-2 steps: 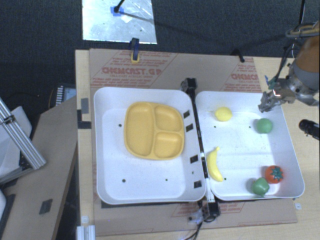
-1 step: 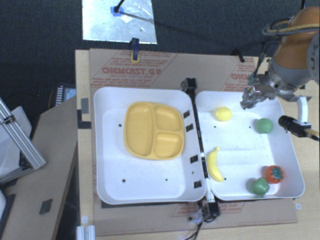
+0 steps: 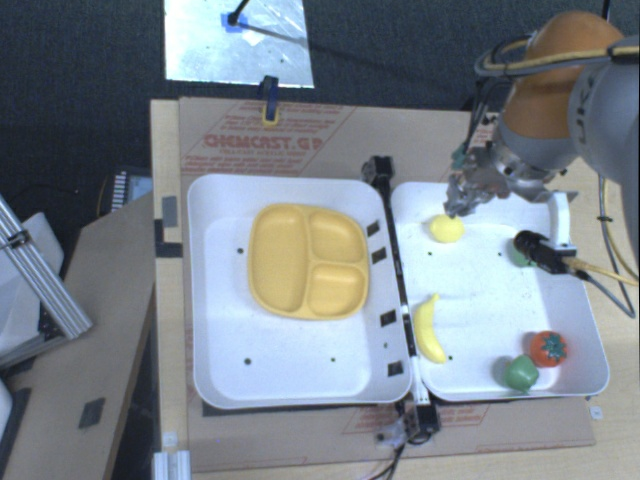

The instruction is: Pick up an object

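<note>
In the right bin (image 3: 480, 388) a small yellow lemon (image 3: 447, 230) lies near the far wall. My gripper (image 3: 458, 204) hangs just above it and a little to its right, fingertips close to the lemon's top. A yellow banana (image 3: 429, 329) lies along the bin's left side. An orange-red tomato (image 3: 547, 347) and a green round fruit (image 3: 519, 372) rest in the near right corner. Another green thing (image 3: 520, 253) sits at the right, partly hidden by a black part of the arm.
The left bin (image 3: 215, 368) holds a yellow divided plate (image 3: 305, 260). Black clamps (image 3: 390, 268) run along the divider between the bins. The grey arm with its orange band (image 3: 560, 58) covers the bin's far right corner. Cables trail off to the right.
</note>
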{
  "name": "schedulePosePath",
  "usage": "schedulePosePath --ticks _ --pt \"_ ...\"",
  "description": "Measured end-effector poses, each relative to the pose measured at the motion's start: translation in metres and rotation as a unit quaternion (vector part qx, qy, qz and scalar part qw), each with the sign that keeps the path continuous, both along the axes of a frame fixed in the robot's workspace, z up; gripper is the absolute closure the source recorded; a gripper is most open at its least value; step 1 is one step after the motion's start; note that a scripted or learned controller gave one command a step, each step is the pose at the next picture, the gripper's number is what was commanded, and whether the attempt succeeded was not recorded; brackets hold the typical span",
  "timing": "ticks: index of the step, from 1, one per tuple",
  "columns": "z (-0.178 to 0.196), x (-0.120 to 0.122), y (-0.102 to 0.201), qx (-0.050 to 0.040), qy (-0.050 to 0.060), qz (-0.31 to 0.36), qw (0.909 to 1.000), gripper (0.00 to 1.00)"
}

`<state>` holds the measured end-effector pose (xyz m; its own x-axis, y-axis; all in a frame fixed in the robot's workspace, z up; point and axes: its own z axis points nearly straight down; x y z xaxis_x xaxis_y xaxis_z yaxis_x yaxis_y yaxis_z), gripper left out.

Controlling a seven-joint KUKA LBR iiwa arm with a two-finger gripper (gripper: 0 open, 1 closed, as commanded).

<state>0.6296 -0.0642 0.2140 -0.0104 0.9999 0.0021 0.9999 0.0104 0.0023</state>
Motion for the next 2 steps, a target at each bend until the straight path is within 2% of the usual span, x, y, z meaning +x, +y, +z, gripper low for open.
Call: schedulePosePath --ticks 1,2 --pt "0.006 -0.002 0.064 0.0004 0.0 0.0 1.0 1.0" --pt "-0.002 -0.011 0.116 0.0 0.001 0.0 1.0 1.0"
